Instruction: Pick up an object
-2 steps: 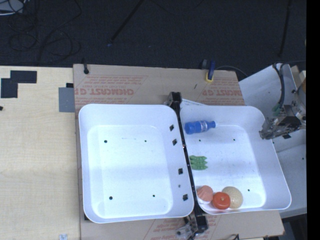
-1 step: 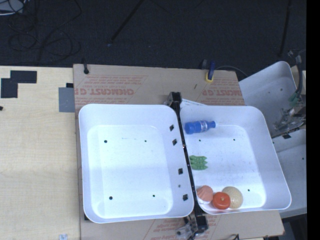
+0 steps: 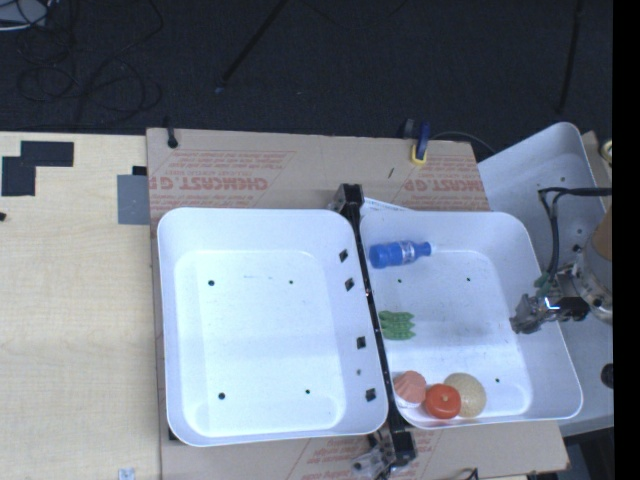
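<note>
Hand [image 3: 528, 318], grip state unclear, over right bin's [image 3: 545, 368] right rim; blue bottle [image 3: 399, 254] well apart.

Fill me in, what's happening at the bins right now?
The gripper sits at the right edge of the right bin, with nothing visibly between its fingers. The blue bottle lies on its side near the bin's far end, the small green object sits by the divider, and the pink, red and tan round pieces cluster in the near corner. The pick looks not yet done.
</note>
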Robot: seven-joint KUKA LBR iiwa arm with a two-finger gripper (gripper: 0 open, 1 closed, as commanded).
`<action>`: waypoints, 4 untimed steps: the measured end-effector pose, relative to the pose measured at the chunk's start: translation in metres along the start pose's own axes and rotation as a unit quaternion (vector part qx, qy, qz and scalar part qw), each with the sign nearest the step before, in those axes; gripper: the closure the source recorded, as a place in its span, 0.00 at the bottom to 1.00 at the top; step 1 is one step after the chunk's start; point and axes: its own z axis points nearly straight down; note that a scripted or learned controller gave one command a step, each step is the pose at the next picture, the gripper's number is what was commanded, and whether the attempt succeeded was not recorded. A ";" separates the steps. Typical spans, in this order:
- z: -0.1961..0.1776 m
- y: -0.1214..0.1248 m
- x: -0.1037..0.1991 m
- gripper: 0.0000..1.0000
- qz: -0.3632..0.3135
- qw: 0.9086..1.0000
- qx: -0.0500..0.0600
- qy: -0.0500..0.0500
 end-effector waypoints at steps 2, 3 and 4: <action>-0.012 0.004 0.000 1.00 0.000 1.000 -0.001 0.000; -0.015 0.063 0.000 1.00 -0.002 1.000 -0.007 -0.003; 0.036 0.125 0.000 1.00 -0.003 1.000 -0.006 -0.003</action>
